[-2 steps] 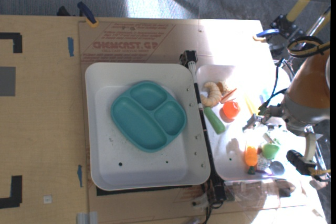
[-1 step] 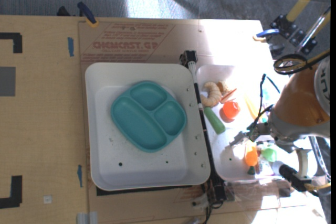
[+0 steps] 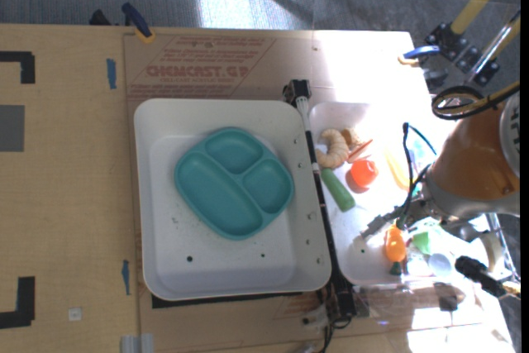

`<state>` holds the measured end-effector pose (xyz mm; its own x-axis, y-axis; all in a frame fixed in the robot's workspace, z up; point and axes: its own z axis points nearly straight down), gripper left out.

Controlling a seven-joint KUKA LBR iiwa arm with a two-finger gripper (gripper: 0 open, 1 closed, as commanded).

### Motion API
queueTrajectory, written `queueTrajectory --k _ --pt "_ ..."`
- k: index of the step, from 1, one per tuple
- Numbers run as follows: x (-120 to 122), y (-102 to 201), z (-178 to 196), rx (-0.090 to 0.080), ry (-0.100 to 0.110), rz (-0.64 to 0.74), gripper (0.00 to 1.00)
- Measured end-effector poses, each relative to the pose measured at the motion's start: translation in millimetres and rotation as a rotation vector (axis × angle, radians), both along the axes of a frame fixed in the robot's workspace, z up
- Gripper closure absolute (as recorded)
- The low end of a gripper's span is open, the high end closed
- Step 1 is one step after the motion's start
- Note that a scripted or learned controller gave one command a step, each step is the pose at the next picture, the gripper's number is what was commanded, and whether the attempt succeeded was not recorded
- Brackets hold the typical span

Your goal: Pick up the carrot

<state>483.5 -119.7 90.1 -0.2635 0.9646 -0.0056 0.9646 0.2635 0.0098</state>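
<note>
The two-finger gripper (image 3: 387,229) reaches in from the right, low over the right white bin (image 3: 351,260); whether it grips cannot be told. The small orange carrot (image 3: 395,244) sits at its tip.

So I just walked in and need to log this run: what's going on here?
The arm's gripper is down in the right bin, right at a small orange carrot. A tomato, a green vegetable and other toy food lie further back. The left bin holds a teal divided plate.
</note>
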Motion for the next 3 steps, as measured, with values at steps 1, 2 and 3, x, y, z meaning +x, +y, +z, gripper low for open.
queueTrajectory --k 1,2,3 --pt "0 19 0 -0.001 -0.003 -0.228 0.0" --pt "3 19 12 -0.002 -0.013 -0.23 1.0" --pt "1 104 95 0.008 0.009 -0.565 1.0"
